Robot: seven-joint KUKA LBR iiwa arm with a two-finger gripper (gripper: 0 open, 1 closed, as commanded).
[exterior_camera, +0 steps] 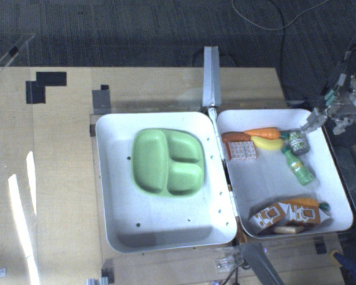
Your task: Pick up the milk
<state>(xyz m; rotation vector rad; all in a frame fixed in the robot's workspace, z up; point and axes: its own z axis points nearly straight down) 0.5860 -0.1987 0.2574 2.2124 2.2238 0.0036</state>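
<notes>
Milk (284, 216) lies on its side at the right bin's (341, 187) near edge, beside a carrot (305, 202). Fingers (317, 118) hover over that bin's far right corner, well apart from it; their spread cannot be told.

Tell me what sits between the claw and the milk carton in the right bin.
In the camera view, the claw hangs at the right bin's far corner. The green bottle lies on the way to the milk carton; past it, bare bin floor.

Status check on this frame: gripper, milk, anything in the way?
Gripper at right bin's far right corner, holding nothing. Milk lying at near edge, untouched. Carrot against it.
</notes>
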